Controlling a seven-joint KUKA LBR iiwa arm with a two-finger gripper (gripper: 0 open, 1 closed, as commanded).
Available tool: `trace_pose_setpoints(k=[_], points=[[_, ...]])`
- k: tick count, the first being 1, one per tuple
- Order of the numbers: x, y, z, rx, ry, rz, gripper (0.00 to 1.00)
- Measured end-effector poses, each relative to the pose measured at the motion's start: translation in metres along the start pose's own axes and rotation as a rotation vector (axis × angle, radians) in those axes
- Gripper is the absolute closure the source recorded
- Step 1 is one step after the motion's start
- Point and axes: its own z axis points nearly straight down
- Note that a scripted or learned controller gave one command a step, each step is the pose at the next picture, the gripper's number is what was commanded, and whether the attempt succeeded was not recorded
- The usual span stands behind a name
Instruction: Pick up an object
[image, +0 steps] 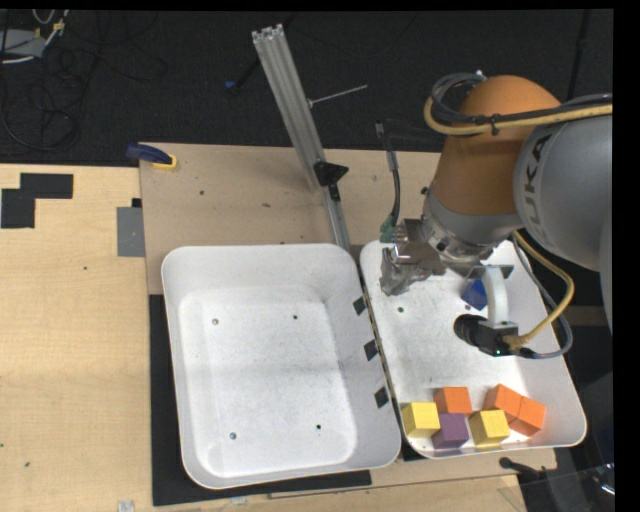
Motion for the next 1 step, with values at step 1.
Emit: trace_pose_setpoints(k=[1], points=[[0.0611,-0.0074,0.0153,0.001,0.0,-0.001,1.0]])
